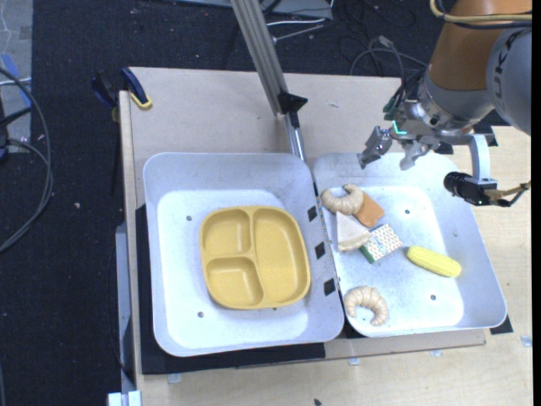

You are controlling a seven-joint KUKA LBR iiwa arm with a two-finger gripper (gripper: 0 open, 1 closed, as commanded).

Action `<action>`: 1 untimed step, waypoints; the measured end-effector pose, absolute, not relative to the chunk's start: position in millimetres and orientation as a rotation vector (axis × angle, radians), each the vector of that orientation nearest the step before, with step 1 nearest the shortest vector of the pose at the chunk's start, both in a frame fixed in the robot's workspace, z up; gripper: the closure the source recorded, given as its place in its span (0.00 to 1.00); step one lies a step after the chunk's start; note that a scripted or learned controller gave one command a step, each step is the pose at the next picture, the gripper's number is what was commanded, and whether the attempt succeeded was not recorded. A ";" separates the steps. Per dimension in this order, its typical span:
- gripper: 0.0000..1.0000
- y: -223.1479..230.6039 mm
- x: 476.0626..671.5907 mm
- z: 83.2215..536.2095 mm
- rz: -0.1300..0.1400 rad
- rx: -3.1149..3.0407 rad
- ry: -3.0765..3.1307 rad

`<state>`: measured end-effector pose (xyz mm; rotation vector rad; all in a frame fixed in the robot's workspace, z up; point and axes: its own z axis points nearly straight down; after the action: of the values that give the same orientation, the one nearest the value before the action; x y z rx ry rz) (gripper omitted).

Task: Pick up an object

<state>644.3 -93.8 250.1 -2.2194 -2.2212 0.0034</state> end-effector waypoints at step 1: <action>0.00 -93.7 644.9 251.4 0.000 -2.221 -2.223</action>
<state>644.9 -93.7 251.4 -2.2208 -2.2234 0.0003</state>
